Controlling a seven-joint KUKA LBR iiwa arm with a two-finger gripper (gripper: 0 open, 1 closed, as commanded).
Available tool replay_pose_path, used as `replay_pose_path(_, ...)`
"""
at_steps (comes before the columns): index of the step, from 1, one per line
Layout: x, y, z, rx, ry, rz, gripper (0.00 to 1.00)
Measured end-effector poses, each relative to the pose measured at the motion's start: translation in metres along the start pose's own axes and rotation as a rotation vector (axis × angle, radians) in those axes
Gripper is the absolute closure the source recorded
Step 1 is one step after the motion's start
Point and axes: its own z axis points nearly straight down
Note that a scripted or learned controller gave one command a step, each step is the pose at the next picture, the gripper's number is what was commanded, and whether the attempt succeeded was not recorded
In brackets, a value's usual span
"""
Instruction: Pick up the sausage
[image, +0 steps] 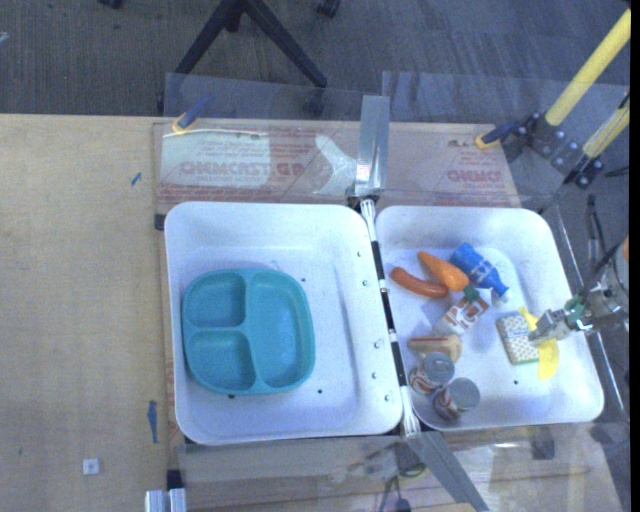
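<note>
Where the sausage (418, 283) lies: upper left part of the right bin (575, 400), near the wall it shares with the left bin, lying flat at a slight slant.
Closest neighbour: carrot (441, 269), just beside the sausage's upper right side, maybe touching; similar colour, so I must not mix them up.
Others nearby: carton (465, 316) below right, blue bottle (478, 268) beyond the carrot.
Me: gripper (566, 322) low over the bin's right side, by the sponge (518, 338), well apart from the sausage.
Jaw state: I cannot tell from this view.
Step in hand: reaching across; nothing is grasped yet, I judge.
How to do it well: come down over the sausage's left half, away from the carrot, and close across its narrow width.
Risk: the round skin may roll or slip.
</note>
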Motion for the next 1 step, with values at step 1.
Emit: replay_pose_path(1,0.0749,0.0145,-0.0076,0.002,0.004,-0.245,1.0)
